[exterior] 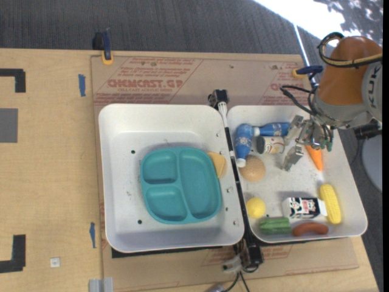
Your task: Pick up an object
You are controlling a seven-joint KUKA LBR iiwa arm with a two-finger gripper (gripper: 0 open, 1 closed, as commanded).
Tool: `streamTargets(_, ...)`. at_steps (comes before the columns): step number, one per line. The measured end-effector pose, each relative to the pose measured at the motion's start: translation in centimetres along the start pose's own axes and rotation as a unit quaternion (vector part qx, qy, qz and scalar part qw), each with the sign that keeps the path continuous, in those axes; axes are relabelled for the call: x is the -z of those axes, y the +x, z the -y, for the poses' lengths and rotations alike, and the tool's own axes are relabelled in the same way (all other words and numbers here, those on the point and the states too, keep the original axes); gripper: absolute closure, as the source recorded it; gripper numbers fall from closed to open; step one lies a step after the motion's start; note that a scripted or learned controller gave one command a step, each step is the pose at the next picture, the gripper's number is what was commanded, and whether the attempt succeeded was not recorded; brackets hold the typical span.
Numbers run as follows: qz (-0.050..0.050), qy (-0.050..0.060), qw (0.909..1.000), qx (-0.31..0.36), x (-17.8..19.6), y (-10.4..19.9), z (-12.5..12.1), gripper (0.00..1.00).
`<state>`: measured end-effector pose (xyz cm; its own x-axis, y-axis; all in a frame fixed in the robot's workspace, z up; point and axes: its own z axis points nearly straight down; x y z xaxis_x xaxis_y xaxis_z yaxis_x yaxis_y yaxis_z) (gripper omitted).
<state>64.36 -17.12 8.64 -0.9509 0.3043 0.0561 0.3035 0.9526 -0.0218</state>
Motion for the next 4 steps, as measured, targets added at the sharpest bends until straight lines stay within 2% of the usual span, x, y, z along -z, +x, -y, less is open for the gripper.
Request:
streamTargets(1, 0.032, -0.008, 0.9938, 0.107, -0.4, 7.0, 1.7, 0.00)
streamTargets(2, 0.035, -0.003, 0.9624, 0.270, -0.1, 2.2, 2.0, 0.00)
streamTargets(3, 0.040, -0.004, 0.9626, 0.268, 1.1, 2.0, 1.8, 1.00)
streamTargets(4, 0.031, 0.005, 0.8459, 0.532, 3.7, 5.7, 1.4, 1.00)
